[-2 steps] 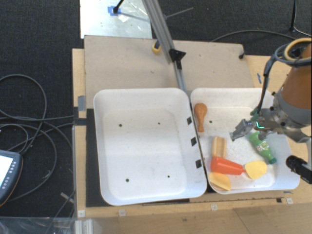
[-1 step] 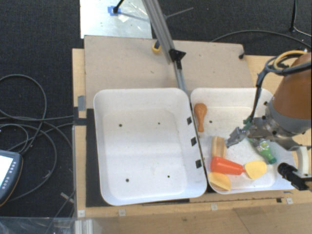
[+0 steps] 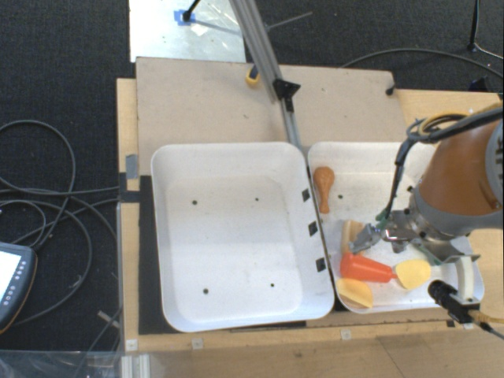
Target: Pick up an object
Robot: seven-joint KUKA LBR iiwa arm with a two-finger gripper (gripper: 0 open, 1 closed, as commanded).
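My gripper [image 3: 364, 241] hangs low in the right bin [image 3: 362, 181], its fingers pointing left and down just above an orange-red carrot-shaped piece [image 3: 366, 268]. A yellow piece [image 3: 413, 273] lies right of the carrot, and another yellow piece [image 3: 355, 293] sits at the bin's front rim. A brown wooden-looking piece [image 3: 324, 186] lies near the bin's left wall. A pale object [image 3: 352, 231] sits right at the fingertips; whether it is between them is unclear. The orange-banded arm [image 3: 465, 176] covers the bin's right side.
The left bin [image 3: 236, 235] stands beside the right one, with a shared rim bearing black tabs [image 3: 313, 228]. A grey metal pole [image 3: 260, 38] slants in from the top. Cables [image 3: 47, 203] lie on the floor at left.
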